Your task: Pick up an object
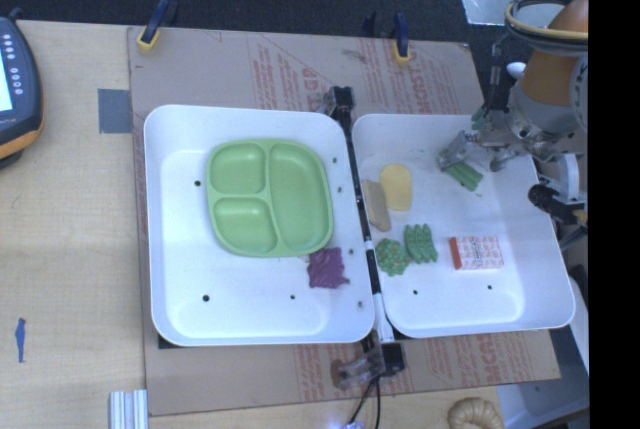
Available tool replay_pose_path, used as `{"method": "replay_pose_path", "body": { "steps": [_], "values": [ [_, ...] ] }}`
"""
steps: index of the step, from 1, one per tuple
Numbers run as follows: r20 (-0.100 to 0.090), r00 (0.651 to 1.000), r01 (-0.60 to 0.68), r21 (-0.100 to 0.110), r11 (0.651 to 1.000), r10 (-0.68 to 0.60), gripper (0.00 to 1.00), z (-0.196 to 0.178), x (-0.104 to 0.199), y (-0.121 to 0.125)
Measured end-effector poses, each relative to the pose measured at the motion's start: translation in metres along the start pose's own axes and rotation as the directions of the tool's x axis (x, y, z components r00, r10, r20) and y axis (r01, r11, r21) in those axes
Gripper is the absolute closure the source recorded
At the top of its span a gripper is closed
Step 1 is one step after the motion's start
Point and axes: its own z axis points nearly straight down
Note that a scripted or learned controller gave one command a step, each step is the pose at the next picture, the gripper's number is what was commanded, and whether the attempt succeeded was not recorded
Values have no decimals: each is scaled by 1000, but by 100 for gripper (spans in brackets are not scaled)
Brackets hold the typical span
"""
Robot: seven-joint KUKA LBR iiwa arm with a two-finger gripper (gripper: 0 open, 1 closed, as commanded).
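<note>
So far nothing is lifted: the end effector [468,155] sits low in the right bin [520,307], right over a small green piece [465,177] lying on the bin floor. Whether it is gripping I cannot tell. Grasp and lift remain.

Faint red print on the cardboard sheet [290,67] is too blurred to read.

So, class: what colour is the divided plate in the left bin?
Light green; the divided plate shows clearly in the camera view.
</note>
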Motion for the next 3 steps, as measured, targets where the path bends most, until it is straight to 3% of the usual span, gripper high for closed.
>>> {"method": "replay_pose_path", "body": {
  "steps": [1,2,3],
  "values": [
    [-1,1000,3,3,1000,-3,0,0,11,0],
    [0,1000,0,0,1000,0,0,0,3,0],
    [1,1000,3,0,1000,-3,100,-11,3,0]
  ]
}}
